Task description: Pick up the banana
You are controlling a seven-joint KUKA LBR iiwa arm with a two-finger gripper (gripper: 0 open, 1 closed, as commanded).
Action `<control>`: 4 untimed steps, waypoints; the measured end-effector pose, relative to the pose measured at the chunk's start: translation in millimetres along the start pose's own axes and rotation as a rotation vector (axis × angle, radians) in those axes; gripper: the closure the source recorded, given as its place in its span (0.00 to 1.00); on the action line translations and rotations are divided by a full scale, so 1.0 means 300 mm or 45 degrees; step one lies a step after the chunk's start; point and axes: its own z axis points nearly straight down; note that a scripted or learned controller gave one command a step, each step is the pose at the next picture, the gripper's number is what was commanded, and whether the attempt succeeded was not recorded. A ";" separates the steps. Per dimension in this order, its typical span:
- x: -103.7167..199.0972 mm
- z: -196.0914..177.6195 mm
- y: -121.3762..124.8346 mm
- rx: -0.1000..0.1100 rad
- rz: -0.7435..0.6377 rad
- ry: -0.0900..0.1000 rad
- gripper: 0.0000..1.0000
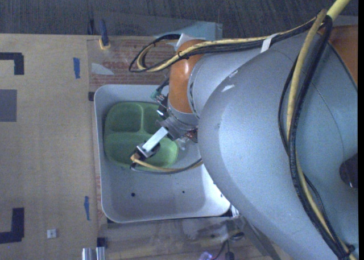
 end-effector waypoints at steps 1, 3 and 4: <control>0.250 -0.391 -0.006 0.029 0.035 -0.020 1.00; -0.101 -0.338 -0.336 0.026 0.033 -0.025 1.00; -0.098 -0.329 -0.338 0.023 0.066 -0.031 1.00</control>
